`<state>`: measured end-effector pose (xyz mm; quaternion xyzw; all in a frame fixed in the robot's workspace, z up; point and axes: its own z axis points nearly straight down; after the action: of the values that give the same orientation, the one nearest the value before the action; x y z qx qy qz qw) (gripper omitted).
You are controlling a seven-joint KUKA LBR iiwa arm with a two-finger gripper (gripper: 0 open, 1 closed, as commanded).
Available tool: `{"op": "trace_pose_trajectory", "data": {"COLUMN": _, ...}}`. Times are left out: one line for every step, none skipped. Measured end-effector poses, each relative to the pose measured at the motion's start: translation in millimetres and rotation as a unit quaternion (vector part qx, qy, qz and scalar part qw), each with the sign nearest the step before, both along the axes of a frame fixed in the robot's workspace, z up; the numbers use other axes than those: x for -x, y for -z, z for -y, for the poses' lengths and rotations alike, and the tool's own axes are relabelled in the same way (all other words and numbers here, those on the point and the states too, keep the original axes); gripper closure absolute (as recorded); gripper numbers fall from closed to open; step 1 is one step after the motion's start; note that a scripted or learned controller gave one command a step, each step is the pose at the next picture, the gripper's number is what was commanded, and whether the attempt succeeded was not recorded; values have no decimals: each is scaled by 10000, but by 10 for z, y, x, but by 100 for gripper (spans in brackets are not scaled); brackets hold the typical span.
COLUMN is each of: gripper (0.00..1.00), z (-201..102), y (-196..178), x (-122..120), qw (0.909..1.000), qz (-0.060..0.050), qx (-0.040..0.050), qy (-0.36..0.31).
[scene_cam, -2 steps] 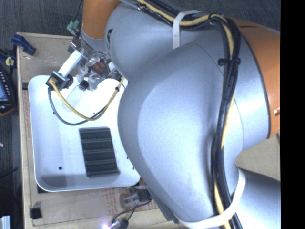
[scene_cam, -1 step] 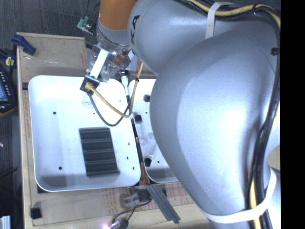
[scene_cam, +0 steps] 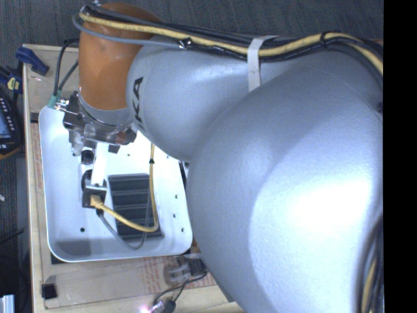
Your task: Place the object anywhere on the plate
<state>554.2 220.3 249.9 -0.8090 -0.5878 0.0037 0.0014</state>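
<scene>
My grey arm, with its orange band point(scene_cam: 107, 57), reaches in from the right and covers most of the bench. The gripper point(scene_cam: 96, 135) hangs below the band, over the far left part of a shallow white bin point(scene_cam: 55, 240). Its lower end is hidden by the wrist body. The arm hides the right side of this bin and everything beyond it. The bare bin floor I can see along the left and near walls holds no loose object.
The bin sits on a wooden bench point(scene_cam: 98, 282). A blue clamp point(scene_cam: 29, 59) grips the bench's far left corner. Dark equipment point(scene_cam: 6, 122) stands off the left edge. Small cable connectors point(scene_cam: 176, 270) lie on the bench in front of the bin.
</scene>
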Motion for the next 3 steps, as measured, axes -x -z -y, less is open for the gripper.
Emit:
{"op": "trace_pose_trajectory", "data": {"gripper": 100, "z": 65, "y": -530, "x": 482, "qw": 9925, "qz": 18, "qx": -10, "qy": -1220}}
{"op": "trace_pose_trajectory", "data": {"gripper": 100, "z": 30, "y": 1099, "x": 796, "qw": 9617, "qz": -1, "qx": -15, "qy": -2740}}
{"op": "trace_pose_trajectory", "data": {"gripper": 100, "z": 733, "y": 317, "x": 779, "qw": 9899, "qz": 31, "qx": -12, "qy": -1418}}
